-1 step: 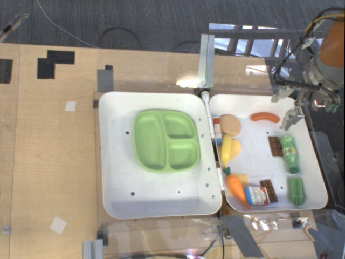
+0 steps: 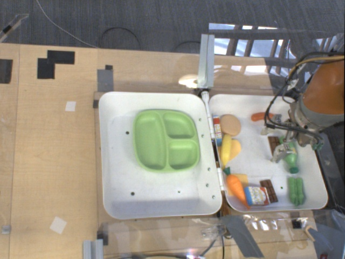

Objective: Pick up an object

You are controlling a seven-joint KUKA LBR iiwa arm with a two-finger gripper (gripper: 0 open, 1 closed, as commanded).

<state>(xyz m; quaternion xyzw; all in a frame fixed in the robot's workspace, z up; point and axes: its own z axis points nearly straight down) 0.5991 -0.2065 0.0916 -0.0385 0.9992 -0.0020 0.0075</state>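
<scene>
The right bin [image 2: 318,198] holds several toy foods. Near its left wall are a tan round bun [image 2: 230,124], a yellow banana [image 2: 229,149] and an orange carrot [image 2: 235,186]. A red sausage [image 2: 259,116] lies at the back. A small blue and red box [image 2: 257,195] and a brown bar [image 2: 268,190] lie at the front, and a green pod [image 2: 296,190] sits at the front right. My gripper [image 2: 282,151] hangs low over the right half of this bin. A brown chocolate piece [image 2: 275,143] is just to its left and a small green item [image 2: 291,162] just below it.
The left bin [image 2: 124,198] holds a green divided plate [image 2: 164,139]. A metal post [image 2: 206,63] stands behind the wall between the bins. The arm's orange band [image 2: 326,88] and cables [image 2: 285,90] hang over the right bin's back right corner.
</scene>
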